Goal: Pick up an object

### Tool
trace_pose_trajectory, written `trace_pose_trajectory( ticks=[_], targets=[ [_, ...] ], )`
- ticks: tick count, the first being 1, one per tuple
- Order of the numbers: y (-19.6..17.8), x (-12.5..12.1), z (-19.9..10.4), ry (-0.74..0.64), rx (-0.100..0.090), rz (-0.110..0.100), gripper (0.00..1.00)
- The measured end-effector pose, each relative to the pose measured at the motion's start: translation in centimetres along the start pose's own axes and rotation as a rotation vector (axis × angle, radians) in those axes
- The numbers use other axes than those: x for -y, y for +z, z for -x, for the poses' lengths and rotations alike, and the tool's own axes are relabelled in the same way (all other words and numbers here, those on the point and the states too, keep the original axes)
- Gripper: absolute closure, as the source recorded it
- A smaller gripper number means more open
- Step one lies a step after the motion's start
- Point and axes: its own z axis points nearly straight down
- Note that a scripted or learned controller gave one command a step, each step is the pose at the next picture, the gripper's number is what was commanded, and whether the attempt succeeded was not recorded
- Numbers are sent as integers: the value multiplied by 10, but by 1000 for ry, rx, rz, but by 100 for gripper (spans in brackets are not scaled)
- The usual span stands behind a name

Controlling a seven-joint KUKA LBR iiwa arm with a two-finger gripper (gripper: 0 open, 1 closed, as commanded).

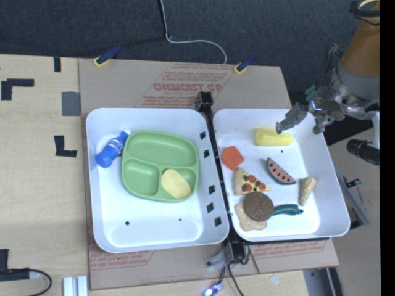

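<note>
The right bin holds several toy foods: a yellow block, an orange cube, a pizza slice, a watermelon slice, a beige piece and a brown round cookie with a teal handle beside it. My gripper hangs over the bin's far right corner, just right of the yellow block. Its two dark fingers are spread open with nothing between them. One fingertip is close above the block's right end.
The left bin holds a green divided plate with a yellow lump in one compartment, and a blue bottle beside the plate. A black divider clip sits where the bins meet. A white cable runs behind.
</note>
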Motion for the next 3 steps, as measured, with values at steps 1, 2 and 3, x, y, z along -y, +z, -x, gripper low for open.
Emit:
trace_pose_trajectory(
  ticks=[1,2,3],
  targets=[
    [69,51,-60,-3,-5,-11,0],
    [101,78,-118,-5,-3,-7,0],
    [-23,103,-166,-7,-3,11,0]
  ],
)
